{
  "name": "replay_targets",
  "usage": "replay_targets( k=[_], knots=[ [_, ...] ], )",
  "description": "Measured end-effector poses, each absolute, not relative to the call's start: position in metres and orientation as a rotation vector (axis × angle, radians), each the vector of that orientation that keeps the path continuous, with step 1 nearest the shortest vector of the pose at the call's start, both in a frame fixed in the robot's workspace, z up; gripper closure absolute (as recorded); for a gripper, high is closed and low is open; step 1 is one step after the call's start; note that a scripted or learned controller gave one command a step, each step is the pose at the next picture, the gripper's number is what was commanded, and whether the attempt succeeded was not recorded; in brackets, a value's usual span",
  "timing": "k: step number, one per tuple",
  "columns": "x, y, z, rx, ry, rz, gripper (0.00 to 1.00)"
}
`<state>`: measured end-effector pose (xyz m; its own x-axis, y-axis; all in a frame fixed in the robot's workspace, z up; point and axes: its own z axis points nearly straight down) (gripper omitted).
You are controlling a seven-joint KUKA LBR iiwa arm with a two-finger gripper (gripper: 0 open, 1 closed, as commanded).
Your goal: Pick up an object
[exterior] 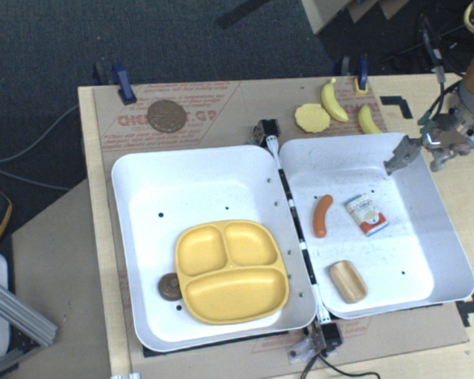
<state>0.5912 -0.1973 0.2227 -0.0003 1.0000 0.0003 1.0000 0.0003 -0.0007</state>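
Note:
The right bin [434, 227] holds an orange-red sausage [324, 216], a small white and red carton [366, 214] and a tan bread roll [348, 281]. My gripper [421, 159] hovers over that bin's far right corner, above and to the right of the carton. Its fingers stand open, with nothing between them. The left bin [140, 191] holds a yellow divided plate [230, 270], with a brown round cookie [170, 287] at the plate's left edge.
On the bench behind the bins lie a brown disc [166, 115], a yellow slice [312, 118] and two bananas [334, 102] [367, 119]. Blue clamps [122, 81] [361, 71] stand at the far edge. A black clip [265, 131] sits where the bins meet.

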Motion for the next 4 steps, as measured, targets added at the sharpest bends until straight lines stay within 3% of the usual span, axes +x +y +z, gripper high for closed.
replay_targets(
  k=[1, 2, 3, 4],
  knots=[
    [0.578, -0.184, 0.080, -2.222, -2.216, -0.005, 0.00],
    [0.582, -0.187, 0.100, -2.229, -2.230, -0.010, 1.00],
    [0.581, -0.187, 0.099, -2.229, -2.228, -0.010, 0.00],
    [0.536, -0.144, 0.084, -2.216, -2.216, 0.003, 0.00]
  ],
)
